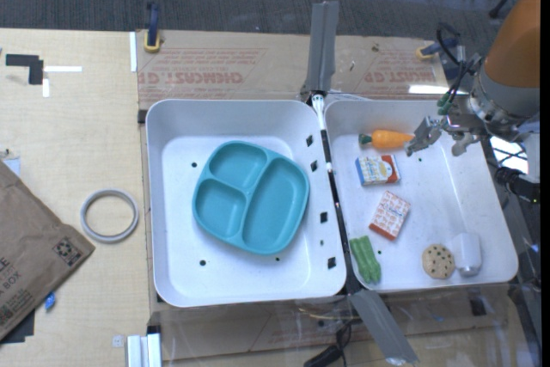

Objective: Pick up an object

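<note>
Honestly, with the tool (440, 136) hanging spread open and holding nothing just right of the carrot (387, 137), the arm should shift over it, drop straight, then squeeze across its narrow width.

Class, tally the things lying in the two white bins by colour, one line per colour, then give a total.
Blue: 1, the plate
Orange: 1, the carrot
Green: 1, the bean pod
Red: 1, the flat packet
Tan: 1, the cookie
White and blue: 1, the small carton
White: 1, the cup
Total: 7
</note>
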`<state>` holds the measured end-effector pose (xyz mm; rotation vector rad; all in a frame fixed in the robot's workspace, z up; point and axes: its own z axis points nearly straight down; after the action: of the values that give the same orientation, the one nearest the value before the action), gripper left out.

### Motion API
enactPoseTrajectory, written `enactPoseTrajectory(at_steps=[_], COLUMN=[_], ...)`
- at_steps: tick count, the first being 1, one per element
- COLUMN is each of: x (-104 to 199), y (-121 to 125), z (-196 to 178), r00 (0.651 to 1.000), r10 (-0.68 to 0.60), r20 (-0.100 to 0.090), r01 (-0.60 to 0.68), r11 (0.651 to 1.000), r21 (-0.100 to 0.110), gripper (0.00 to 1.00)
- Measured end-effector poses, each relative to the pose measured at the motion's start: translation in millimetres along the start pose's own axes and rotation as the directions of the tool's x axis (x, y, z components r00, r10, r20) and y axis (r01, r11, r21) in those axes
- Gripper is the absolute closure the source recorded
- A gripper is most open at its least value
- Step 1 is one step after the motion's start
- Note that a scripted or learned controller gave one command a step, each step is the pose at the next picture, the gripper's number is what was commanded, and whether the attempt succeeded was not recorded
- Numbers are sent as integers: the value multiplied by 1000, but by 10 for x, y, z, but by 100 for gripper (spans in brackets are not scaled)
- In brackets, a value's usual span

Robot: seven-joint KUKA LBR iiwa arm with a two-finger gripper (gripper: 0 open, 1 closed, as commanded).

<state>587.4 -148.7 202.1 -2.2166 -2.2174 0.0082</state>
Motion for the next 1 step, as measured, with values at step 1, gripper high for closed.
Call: enactPoseTrajectory(at_steps=[1], x=[405], y=[-520], z=[916], r00=[999], r10=[48], r20=[0], r01=[-48], r11=[999], r21=[-1], gripper=[0])
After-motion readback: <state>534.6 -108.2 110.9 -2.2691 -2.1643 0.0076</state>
